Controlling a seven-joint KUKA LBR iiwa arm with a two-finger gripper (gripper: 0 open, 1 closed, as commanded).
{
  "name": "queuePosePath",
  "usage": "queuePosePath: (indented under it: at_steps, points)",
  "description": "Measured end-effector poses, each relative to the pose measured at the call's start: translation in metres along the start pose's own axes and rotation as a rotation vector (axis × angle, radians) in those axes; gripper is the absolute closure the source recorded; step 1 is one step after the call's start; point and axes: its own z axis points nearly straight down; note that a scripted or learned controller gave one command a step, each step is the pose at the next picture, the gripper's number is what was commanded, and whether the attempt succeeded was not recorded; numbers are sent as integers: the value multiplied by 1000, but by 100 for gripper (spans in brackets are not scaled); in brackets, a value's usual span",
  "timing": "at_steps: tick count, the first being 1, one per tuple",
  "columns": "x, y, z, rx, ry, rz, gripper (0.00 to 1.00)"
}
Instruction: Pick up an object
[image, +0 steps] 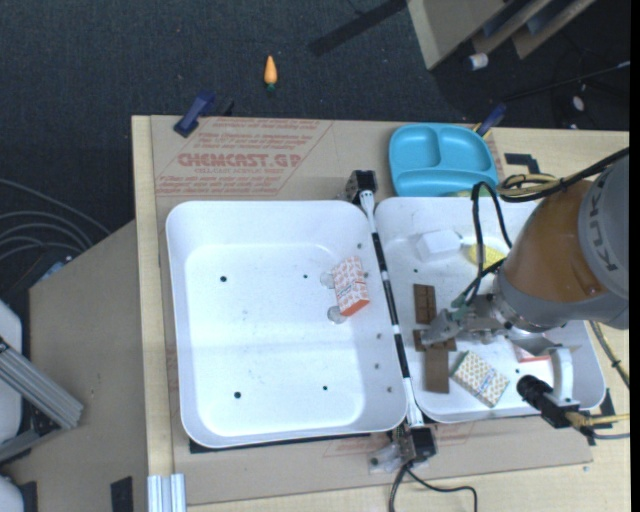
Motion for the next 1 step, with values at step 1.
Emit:
queuePosePath:
  at_steps: [1]
  points:
    - [0,0,-10,-1,0,1,100]
